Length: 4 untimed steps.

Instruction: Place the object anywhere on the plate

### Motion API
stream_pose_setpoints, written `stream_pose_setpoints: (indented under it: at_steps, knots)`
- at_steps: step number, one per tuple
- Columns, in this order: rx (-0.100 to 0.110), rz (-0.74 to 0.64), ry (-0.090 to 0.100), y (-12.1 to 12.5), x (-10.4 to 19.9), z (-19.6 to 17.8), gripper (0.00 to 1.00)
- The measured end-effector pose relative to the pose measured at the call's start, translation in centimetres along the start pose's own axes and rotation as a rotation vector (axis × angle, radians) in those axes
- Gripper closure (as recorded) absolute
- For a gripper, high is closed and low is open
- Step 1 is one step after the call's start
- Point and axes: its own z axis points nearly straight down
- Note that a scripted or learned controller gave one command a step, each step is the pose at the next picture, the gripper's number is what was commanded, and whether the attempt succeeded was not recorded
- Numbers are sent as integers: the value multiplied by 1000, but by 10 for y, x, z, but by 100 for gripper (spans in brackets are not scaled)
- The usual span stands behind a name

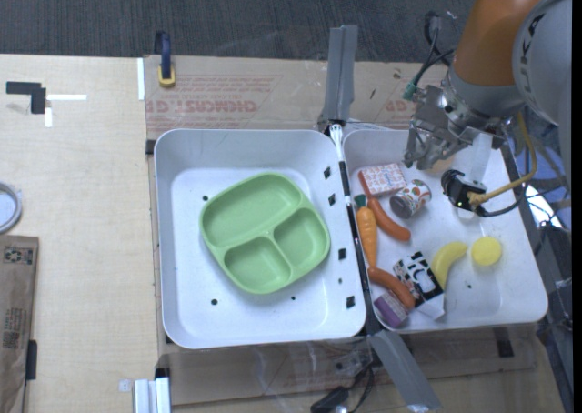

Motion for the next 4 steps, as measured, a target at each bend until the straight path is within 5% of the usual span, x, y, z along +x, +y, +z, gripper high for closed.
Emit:
stream_pose_setpoints:
  at_steps: [1,2,3,4]
  knots:
    - [-8,-119,5,36,54,-58,100]
    - [-6,-295,4,12,46,-30,100]
    - [-7,-15,5,-5,10,-199,100]
    - [-6,-14,5,-5,10,-199,0]
